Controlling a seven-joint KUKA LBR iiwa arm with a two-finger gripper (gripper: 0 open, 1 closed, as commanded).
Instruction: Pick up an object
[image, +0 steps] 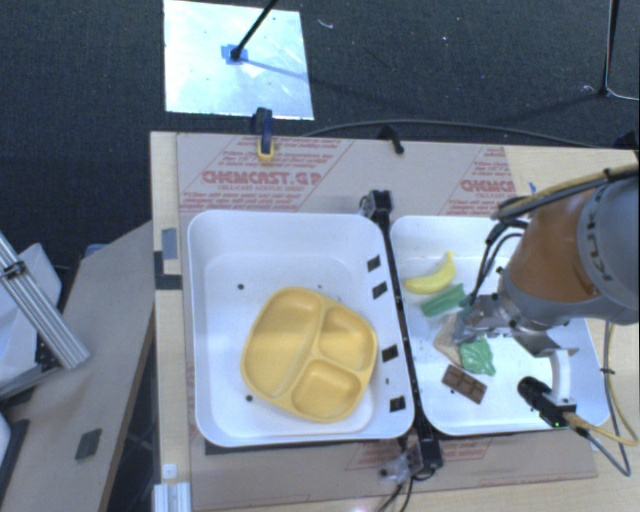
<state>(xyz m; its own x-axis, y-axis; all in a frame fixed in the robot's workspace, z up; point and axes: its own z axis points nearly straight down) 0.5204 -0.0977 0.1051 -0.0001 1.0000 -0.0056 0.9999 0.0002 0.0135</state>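
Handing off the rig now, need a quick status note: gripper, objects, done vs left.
Gripper: down in the right bin, over the small pile of objects; finger state can't be read from this view, and nothing visibly lifted.
Right bin holds a yellow banana, a green stick-shaped piece, a green leafy item right by the gripper, and a brown block.
Left bin holds the yellow divided tray.
Done: arm has reached the pile.
Left: confirm a grasp and lift one object out.
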